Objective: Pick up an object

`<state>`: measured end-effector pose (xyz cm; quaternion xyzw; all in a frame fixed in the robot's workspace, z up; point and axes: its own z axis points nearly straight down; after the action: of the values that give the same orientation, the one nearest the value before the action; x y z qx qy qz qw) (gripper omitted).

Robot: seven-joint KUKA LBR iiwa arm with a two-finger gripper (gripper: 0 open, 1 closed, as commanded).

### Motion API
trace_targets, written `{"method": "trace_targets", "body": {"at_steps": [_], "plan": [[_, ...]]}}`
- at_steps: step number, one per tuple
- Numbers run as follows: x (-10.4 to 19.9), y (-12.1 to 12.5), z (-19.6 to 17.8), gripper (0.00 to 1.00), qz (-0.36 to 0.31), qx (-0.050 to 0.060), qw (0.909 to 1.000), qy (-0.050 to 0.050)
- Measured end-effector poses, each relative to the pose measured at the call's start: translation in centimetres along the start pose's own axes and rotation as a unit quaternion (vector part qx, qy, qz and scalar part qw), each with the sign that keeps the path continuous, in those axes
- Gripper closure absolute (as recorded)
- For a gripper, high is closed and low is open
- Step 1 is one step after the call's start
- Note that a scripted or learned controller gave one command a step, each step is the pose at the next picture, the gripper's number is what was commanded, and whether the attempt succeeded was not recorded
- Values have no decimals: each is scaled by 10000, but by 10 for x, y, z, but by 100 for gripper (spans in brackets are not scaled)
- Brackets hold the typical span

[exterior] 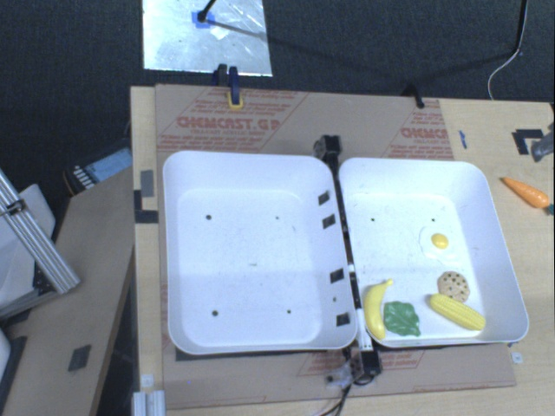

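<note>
The right bin (pixel 408 168) holds several toy foods near its front. A yellow banana (pixel 375 308) lies along the front left wall, and a green leafy piece (pixel 401 319) touches its right side. To the right of these, a yellow corn cob (pixel 457 312) lies slanted, with a round brown cookie (pixel 453 284) just behind it. A fried egg with a yellow yolk (pixel 439 241) sits further back near the right wall.
The left bin (pixel 173 232) stands beside the right one, joined to it by a dark clip strip (pixel 340 241). An orange carrot (pixel 526 192) lies on the bench right of the bins. A small grey part (pixel 543 144) pokes in at the right edge. A shiny metal sheet (pixel 206 24) lies at the back.
</note>
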<state>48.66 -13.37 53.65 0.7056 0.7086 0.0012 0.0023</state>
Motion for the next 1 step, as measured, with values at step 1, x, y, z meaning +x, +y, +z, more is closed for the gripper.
{"method": "trace_targets", "body": {"at_steps": [1], "plan": [[-77,-1,1,0,46,4,10000,-12]]}}
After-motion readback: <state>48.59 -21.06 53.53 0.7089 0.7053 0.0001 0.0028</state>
